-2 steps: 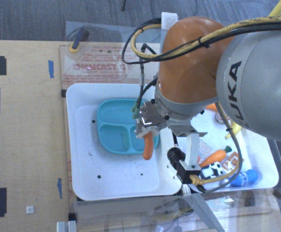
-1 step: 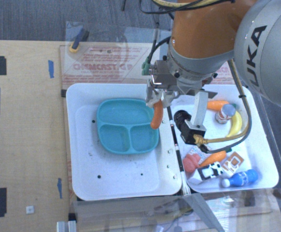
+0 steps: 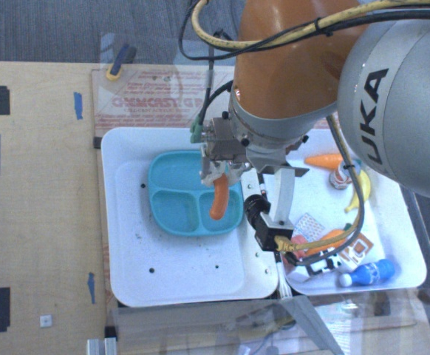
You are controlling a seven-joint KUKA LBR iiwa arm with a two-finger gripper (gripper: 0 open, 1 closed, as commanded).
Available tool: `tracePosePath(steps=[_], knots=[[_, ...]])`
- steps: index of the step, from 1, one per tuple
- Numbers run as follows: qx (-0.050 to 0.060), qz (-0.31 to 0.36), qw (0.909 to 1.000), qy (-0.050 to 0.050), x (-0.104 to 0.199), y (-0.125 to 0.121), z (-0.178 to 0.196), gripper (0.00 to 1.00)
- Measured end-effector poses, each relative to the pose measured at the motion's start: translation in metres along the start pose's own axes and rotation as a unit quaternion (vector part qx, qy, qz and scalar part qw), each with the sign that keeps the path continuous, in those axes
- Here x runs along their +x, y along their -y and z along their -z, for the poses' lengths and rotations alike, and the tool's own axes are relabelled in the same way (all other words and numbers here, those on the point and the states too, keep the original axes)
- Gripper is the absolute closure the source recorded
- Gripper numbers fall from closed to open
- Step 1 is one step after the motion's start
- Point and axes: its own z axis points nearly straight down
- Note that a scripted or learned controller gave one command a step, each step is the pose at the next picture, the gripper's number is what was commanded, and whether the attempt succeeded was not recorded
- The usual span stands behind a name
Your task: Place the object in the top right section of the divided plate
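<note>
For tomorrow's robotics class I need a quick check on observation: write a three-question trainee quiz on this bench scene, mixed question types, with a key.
1. True or false: the divided plate lies in the right bin.
2. What colour is the long object hanging below the gripper?
A. orange
B. green
C. purple
3. Fill in: the blue bottle lies in the ____ bin.

Key: 1 false, it lies in the left bin; 2 A; 3 right.
</note>
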Motion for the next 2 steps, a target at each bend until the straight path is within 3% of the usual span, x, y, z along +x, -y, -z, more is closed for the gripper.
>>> tracePosePath(steps=[1, 2], knots=[[-0.003, -0.028, 0.9996, -0.001, 0.018, 0.005, 0.016, 1.0], [-0.001, -0.057, 0.9984, 0.0, 0.035, 0.012, -0.048, 1.0]])
